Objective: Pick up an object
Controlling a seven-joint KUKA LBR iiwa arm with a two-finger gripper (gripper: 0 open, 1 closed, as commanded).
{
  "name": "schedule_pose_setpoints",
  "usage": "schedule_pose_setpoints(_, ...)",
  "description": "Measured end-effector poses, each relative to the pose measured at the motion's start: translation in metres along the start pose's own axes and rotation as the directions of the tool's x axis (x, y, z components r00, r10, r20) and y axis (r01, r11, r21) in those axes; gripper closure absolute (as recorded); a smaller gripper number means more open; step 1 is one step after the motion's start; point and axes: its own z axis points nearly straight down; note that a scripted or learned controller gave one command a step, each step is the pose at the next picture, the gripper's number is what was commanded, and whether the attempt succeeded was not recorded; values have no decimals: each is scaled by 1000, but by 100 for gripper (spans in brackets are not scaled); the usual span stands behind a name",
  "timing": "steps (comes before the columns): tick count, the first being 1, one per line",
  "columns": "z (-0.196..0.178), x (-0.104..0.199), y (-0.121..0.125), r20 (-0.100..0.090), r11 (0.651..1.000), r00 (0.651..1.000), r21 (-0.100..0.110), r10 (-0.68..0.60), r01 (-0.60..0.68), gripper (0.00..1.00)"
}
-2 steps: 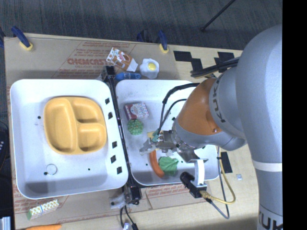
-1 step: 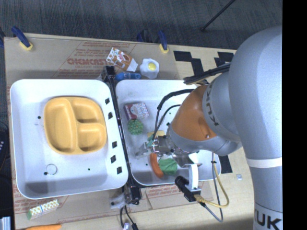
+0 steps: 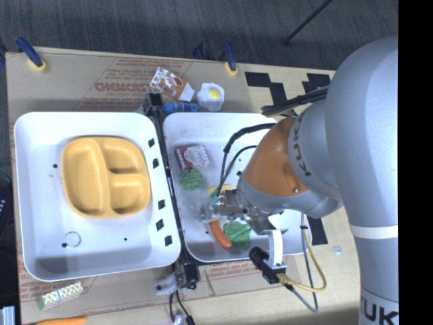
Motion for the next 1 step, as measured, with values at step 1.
schedule_pose_setpoints(1, -91, 77, -5, 5, 886, 886, -4, -464, 464, 100)
